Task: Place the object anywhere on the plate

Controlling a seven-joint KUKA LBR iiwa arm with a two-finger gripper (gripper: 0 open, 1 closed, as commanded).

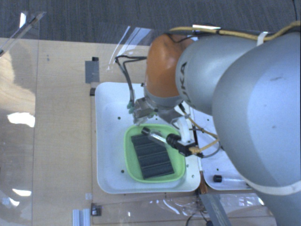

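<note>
A lime-green plate (132, 164) lies in the left white bin (107, 145). On the plate rests a dark grey ribbed rectangular block (151, 157), lying flat and slightly turned, covering most of the plate's middle. My gripper (141, 116) hangs over the plate's far rim, just beyond the block's far end, under the orange wrist band. The wrist hides the gripper's tips, and nothing is seen held in it.
The big grey arm covers most of the right bin (225, 182). In the visible corner of that bin lies a small white stick with a black end (218, 178). Bare bin floor surrounds the plate on its left and front sides.
</note>
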